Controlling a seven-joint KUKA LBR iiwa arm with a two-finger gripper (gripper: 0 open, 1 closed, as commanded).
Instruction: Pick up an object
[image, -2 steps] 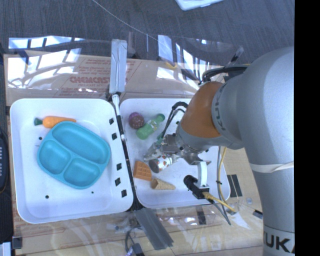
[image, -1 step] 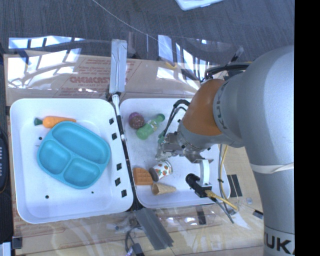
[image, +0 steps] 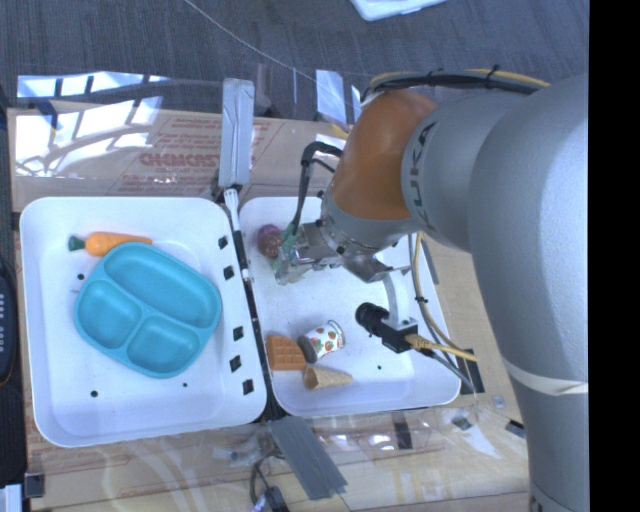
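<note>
Grey arm (image: 520, 200), orange band (image: 375, 160), seemingly black cables (image: 305, 185).

A robotics lab bench is showing here: two shallow white bins (image: 60, 420) are sitting side by side on a board over printed cardboard (image: 180, 150), a grey KUKA arm (image: 520, 200) is reaching in, and cables (image: 440, 345) are trailing beside toy food props.

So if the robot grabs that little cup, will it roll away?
Probably a bit. The cup lies on its side in the right bin, and its round body could roll when nudged. It looks small and likely light, so it may skid on the smooth white floor. The waffle beside it might stop it.
</note>
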